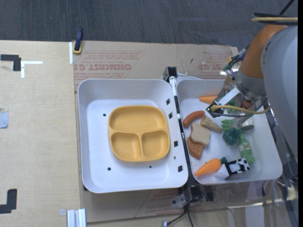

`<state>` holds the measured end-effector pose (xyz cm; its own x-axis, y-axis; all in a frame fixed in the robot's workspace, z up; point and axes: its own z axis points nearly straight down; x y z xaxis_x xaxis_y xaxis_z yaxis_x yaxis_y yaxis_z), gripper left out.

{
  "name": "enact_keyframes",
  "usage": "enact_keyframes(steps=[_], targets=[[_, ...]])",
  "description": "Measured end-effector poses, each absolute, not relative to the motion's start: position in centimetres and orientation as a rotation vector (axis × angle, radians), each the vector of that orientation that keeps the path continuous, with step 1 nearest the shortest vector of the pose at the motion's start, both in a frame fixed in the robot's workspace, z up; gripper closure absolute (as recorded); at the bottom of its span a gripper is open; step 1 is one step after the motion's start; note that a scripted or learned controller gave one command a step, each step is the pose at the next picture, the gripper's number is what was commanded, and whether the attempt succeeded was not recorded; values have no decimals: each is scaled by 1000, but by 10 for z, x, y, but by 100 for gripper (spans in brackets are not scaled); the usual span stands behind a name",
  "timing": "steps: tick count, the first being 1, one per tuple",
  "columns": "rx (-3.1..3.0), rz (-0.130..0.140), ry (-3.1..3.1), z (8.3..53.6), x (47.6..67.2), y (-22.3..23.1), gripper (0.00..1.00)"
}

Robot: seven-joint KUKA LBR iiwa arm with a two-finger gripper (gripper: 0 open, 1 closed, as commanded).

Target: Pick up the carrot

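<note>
The carrot [208, 167], orange with a green top, lies at the front of the right bin [265, 171], next to a black-and-white toy [236, 166]. My gripper [240, 113] hangs over the back right part of that bin, well behind the carrot and apart from it. The wrist and its fittings cover the gripper's tips. A second orange piece [206, 99] pokes out at the bin's back, just left of the gripper.
A sausage [193, 117], bread slices [200, 134], a waffle [194, 147], broccoli [232, 135] and a green piece [246, 151] crowd the right bin's middle. The left bin [94, 164] holds a yellow divided plate [139, 132].
</note>
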<state>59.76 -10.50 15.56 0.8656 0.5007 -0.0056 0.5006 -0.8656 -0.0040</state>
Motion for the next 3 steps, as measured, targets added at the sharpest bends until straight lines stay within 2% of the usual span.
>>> enact_keyframes(steps=[1,2,3], targets=[[-3094,7,-535,91,629,-106,0],[-3085,5,-592,193,607,-151,0],[-3111,10,-412,91,614,-121,0]])
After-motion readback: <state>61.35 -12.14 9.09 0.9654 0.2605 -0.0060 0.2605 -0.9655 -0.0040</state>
